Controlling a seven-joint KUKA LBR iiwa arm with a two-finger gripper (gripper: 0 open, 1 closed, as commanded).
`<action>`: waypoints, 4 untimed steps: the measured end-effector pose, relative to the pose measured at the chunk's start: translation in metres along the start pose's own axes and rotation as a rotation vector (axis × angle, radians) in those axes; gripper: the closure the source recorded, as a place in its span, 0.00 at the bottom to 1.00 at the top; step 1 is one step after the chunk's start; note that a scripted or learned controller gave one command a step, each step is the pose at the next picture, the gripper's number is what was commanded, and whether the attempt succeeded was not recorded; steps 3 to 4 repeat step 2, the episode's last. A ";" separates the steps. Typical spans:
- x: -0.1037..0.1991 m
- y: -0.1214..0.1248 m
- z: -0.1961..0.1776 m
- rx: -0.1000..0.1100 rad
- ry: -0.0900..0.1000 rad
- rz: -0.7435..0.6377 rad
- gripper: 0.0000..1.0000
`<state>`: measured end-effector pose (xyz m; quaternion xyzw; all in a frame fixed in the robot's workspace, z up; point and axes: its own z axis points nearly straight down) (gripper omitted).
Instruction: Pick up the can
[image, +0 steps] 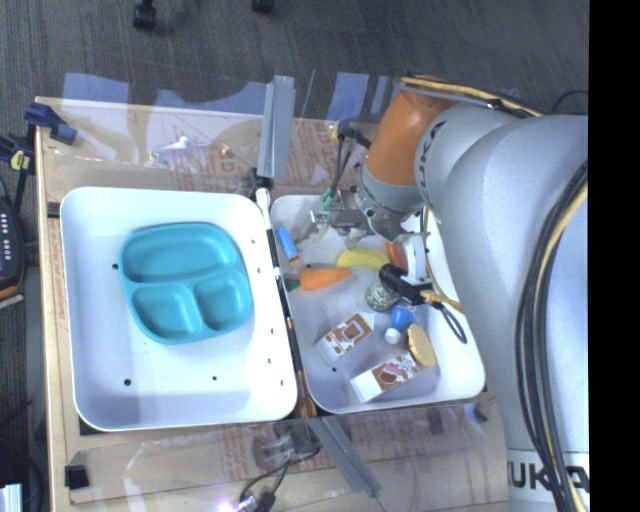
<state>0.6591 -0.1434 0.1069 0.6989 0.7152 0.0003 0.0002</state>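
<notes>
**Tool hovers at the far end of the right bin, can toward the bin's middle**

Camera view: The table carries two shallow white bins. The left bin holds a turquoise divided tray of smooth moulded plastic. The right bin is crowded. The can, small, round and metallic, stands on end with its top facing the camera, near the bin's middle, toward its right wall. The tool sits at the bin's far end, below the arm's orange band; whether it is wide or narrow I cannot tell.

From the tool, the can lies toward the table's near edge and a little to the right. A yellow banana lies between them, an orange carrot just left of the can. A blue-capped bottle and two printed cartons lie nearer. Crowding probably makes the approach tight.
</notes>
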 end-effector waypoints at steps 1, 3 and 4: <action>-0.050 -0.027 -0.029 0.004 0.001 -0.064 0.00; -0.066 -0.070 0.012 -0.003 -0.003 -0.067 0.00; -0.066 -0.070 0.012 -0.003 -0.003 -0.067 0.00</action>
